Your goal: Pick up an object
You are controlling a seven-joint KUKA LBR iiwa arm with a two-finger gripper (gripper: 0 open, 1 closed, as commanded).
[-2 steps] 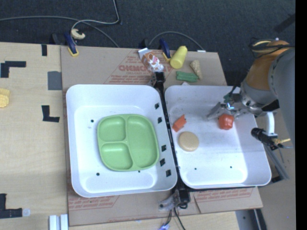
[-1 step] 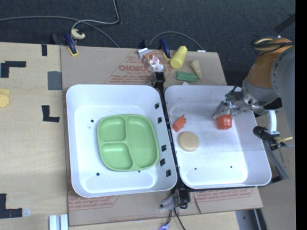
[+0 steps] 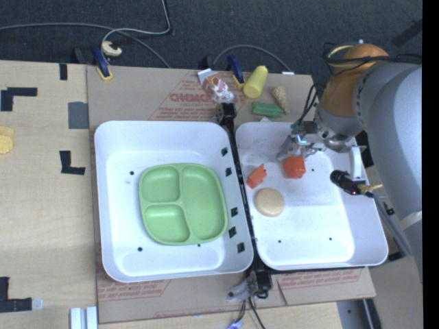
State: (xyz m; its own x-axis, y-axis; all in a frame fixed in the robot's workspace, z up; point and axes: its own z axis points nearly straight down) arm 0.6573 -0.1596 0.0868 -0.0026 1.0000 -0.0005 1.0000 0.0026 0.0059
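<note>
— 2 white bins sit side by side. What lies in the right bin [image 3: 357,245]?
— 3 things: a red block [image 3: 295,166] near its upper middle, a small orange piece [image 3: 256,176] to the left by the divider, and a round tan bun-like item [image 3: 269,201] just below them.
— And the gripper [image 3: 300,147]?
— It hangs right over the red block's upper edge, close to touching. Whether its fingers are spread or pinching, I cannot tell; the block still looks to rest on the bin floor.
— The left bin [image 3: 116,252]?
— It holds 1 green divided plate [image 3: 184,203] with 3 compartments.
— Anything off the bins?
— On the cardboard above them: a yellow bottle-shaped item [image 3: 255,81], a green piece [image 3: 266,110] and a small printed packet [image 3: 215,84].
</note>
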